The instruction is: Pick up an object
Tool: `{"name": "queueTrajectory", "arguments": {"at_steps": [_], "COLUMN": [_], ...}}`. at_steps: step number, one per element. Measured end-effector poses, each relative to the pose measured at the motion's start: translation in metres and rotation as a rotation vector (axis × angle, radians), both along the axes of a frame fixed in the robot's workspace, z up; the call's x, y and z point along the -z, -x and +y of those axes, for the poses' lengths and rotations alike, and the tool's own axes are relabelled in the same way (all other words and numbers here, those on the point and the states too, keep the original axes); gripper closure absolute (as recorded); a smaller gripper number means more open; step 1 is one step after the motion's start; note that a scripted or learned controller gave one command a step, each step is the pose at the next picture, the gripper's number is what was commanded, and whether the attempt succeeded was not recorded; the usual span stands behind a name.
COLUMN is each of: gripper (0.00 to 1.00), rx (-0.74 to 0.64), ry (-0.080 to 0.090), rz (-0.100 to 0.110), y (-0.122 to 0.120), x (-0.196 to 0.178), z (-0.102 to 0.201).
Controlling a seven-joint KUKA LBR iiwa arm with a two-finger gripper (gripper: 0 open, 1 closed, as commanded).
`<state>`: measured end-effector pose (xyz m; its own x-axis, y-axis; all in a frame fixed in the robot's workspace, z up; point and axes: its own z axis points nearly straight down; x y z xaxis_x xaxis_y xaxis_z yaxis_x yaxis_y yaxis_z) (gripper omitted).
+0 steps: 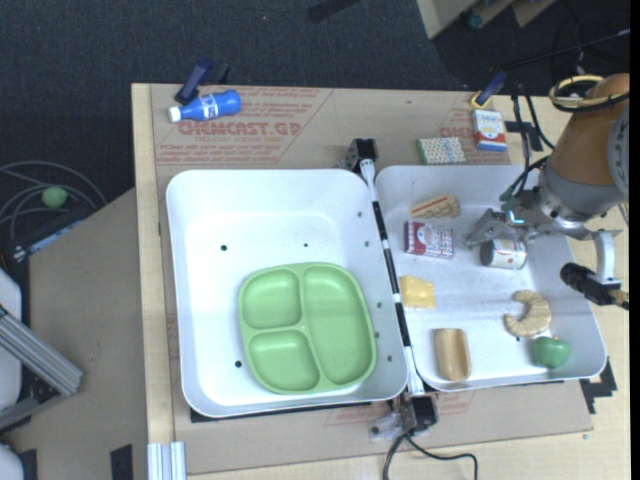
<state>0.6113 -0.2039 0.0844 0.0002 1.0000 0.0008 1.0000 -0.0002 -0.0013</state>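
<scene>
We see the grey arm with its orange band [585, 133] reaching in from the right over the right shallow white bin [470, 183], its two-finger gripper [500, 240] low near that bin's middle; we can't tell how the pincer stands. Candidates all sit in this bin: tan wedge-shaped slice [435, 207] near the far edge, red-and-white small packet [428, 239] just left of the gripper, yellow cheese-like chunk [417, 292] hard against the left wall, brown bread-roll-shaped piece [452, 353] near the front rim, pale curved croissant-like piece [529, 314] touching or nearly touching the green round fruit [550, 351] at the front-right corner. Open floor lies mid-bin between packet, chunk and croissant. The left shallow white bin [200, 268] holds a green three-compartment plastic plate [305, 326] toward its front, with bare floor behind.
</scene>
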Motion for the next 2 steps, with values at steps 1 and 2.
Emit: {"name": "queueTrajectory", "arguments": {"at_steps": [1,2], "gripper": [1.00,1.00], "rx": [0.000,0.000], "ry": [0.002,0.003], "rz": [-0.003,-0.005], "y": [-0.001,0.000], "x": [-0.011,-0.081], "z": [0.000,-0.019]}}
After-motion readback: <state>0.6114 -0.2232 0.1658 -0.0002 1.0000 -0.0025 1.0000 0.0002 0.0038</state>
